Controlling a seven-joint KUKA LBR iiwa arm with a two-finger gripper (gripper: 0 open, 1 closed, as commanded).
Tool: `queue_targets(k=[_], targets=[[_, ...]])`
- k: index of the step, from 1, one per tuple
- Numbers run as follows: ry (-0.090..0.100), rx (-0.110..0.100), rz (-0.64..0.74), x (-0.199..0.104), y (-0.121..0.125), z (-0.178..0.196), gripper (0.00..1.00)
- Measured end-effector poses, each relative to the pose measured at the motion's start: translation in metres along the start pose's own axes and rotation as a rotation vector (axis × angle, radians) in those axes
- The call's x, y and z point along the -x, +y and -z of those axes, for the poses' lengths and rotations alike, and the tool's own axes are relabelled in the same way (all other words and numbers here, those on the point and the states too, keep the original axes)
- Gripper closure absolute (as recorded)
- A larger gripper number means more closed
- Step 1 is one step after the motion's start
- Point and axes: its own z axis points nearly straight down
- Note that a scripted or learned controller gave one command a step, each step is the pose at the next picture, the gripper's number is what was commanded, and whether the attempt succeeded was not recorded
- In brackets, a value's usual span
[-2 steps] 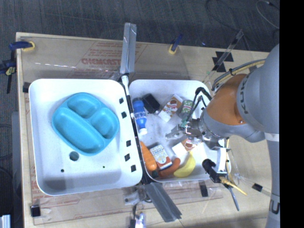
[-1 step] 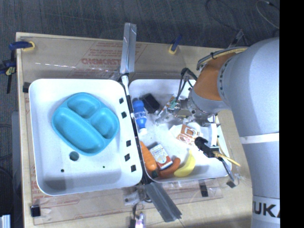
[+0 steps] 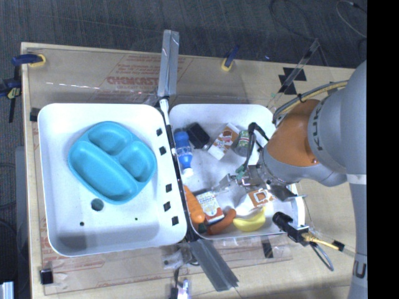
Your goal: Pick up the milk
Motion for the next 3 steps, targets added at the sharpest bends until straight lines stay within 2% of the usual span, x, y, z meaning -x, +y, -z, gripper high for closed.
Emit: queue_targets(k=[1,2,3], targets=[[0.0,0.0,0.108,0.003,-0.02,0.09,0.0],[0.001,-0.003,0.146,0.003,0.0,0.054,0.0],[0.003,-0.008,0.149,0.003,-0.001,0.062,1.0]])
